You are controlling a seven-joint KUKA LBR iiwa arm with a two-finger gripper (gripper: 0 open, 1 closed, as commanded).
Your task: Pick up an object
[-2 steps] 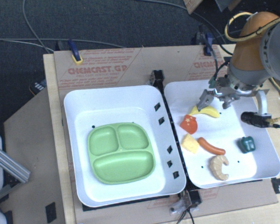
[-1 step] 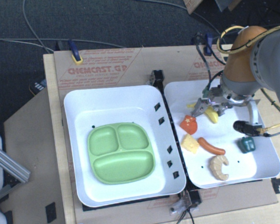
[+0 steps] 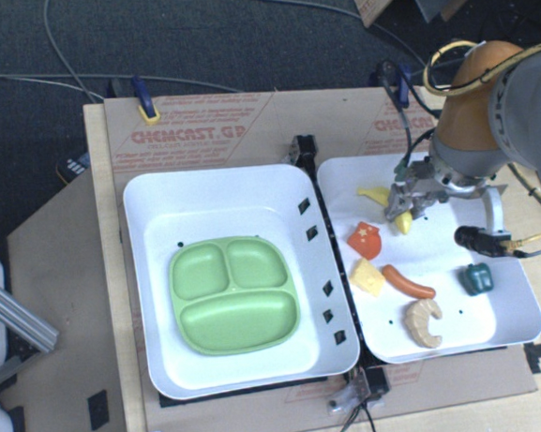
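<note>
My gripper is low in the right bin, at its far left part. It sits over a yellow banana; one yellow end pokes out to the left and another yellow bit shows just below the gripper. The gripper's body hides the middle of the banana. Nearby lie a red pepper, a yellow wedge, a red sausage, a beige shrimp-like piece and a teal object.
The left bin holds a green divided plate. A black ridge with clips separates the two bins. The arm's orange band and cables hang over the right bin's far corner.
</note>
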